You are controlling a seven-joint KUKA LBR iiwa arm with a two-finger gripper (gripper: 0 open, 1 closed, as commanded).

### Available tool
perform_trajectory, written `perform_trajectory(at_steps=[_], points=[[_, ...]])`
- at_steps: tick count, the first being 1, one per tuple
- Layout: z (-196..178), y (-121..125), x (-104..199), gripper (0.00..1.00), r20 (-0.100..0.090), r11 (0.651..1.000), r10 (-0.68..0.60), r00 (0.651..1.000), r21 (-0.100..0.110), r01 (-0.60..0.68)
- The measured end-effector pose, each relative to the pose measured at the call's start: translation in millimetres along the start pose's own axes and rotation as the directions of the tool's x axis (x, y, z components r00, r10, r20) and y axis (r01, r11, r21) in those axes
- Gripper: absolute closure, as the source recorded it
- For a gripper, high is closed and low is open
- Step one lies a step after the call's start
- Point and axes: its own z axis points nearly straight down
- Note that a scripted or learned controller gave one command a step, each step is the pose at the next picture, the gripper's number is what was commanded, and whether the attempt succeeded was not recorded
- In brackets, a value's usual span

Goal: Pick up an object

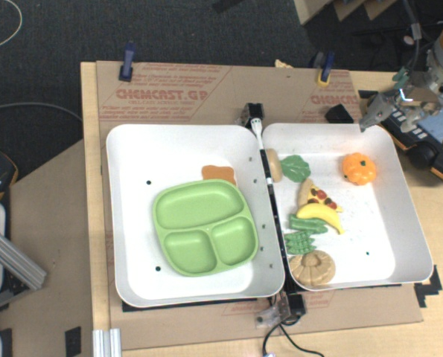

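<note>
The right bin [385, 222] holds several toy foods: an orange pumpkin [359, 168], a green leafy piece [294, 167], a pizza slice [310, 194], a yellow banana [319, 216], green beans [304, 239] and a round tan biscuit [313, 268]. My gripper [377, 114] hangs over the far right corner of that bin, up and to the right of the pumpkin, well apart from every item. Nothing is seen held in it.
The left bin [128, 199] carries a green divided plate [204, 227] with an orange-brown piece [218, 173] just behind it. A tan stick [275, 166] lies by the wall between the bins. Blue clamps [126, 62] hold the cardboard base at the back.
</note>
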Motion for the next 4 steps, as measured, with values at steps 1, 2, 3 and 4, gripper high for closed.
perform_trajectory(at_steps=[1, 2, 3, 4], points=[[141.5, -106.6, 37.0, 0.00, -0.009, 1.000, 0.001, 1.000, 0.023, -0.001], [193.2, -88.8, 92.8, 0.00, -0.005, 1.000, -0.005, 1.000, 0.003, 0.005], [181.1, -89.7, 88.6, 1.00, -0.001, 1.000, 0.001, 1.000, 0.000, -0.001], [85.9, -94.6, 190.7, 1.00, -0.004, 1.000, -0.010, 1.000, -0.008, 0.010]])
